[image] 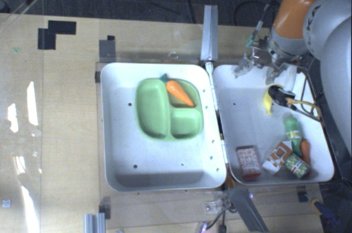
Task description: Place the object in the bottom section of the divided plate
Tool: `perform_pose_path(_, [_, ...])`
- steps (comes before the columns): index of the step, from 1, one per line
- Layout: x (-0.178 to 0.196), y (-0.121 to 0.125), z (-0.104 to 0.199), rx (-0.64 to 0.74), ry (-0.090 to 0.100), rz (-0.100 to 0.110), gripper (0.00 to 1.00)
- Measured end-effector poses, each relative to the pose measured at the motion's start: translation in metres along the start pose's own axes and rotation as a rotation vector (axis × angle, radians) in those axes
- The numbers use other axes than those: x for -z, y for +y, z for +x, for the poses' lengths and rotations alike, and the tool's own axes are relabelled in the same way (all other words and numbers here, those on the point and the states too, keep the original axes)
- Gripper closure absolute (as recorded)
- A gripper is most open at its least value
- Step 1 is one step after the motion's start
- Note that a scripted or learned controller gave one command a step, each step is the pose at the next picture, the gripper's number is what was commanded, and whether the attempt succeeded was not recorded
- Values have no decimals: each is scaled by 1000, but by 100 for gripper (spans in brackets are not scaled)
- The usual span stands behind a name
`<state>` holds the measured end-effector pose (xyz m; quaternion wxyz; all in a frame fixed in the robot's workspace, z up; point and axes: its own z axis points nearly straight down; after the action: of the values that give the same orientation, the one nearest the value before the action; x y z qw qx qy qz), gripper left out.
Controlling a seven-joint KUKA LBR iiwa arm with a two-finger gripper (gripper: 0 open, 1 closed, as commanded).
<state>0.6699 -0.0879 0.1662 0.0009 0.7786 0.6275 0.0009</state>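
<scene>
Carrot (180,93), your task object, is orange and tapered with a small green top; it lies in the upper right section of the green divided plate (159,116) in the left bin (115,133). Nearer, low in the right bin (242,116), you have small cartons (248,160) whose print is too small to read. Farther up, the gripper (258,61) hangs over the right bin's top edge, fingers apart, clasping nothing.
</scene>
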Motion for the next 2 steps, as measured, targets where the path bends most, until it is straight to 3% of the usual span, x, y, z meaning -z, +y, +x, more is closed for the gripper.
perform_pose_path(1, [-49, 17, -76, 149, 0, -1, 0])
perform_pose_path(2, [-11, 23, -103, 358, -1, -4, 0])
